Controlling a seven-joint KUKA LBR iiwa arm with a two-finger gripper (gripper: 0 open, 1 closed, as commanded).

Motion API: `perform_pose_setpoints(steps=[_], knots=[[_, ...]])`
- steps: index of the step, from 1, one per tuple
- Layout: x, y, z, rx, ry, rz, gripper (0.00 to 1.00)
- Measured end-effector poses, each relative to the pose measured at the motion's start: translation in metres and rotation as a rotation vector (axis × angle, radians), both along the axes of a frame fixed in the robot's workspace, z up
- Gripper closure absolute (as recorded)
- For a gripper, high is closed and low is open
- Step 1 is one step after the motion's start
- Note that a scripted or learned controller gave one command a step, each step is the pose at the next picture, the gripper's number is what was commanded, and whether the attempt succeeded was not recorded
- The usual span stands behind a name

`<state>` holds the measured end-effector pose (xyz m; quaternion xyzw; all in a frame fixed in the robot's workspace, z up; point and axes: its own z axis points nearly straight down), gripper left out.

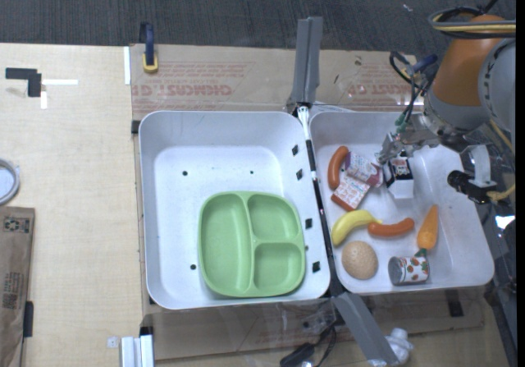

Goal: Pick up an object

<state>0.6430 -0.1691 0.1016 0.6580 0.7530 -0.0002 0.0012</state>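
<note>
Camera view: the tool (397, 162) hangs low in the right bin (459, 275), just beside a red-and-white packet (354, 185); whether it is parted or pinched I cannot tell (the wrist hides it). Around that packet lie a sausage (337, 167) to its left, a banana (351, 224) below, and beyond that an egg (359, 259), a carrot (427, 227) and a can (408, 270).
</note>
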Motion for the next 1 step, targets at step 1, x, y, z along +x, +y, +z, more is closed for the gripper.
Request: perform_pose_setpoints(steps=[1], knots=[[0.0163, 0.0493, 0.107, 0.001, 0.001, -0.067, 1.0]])
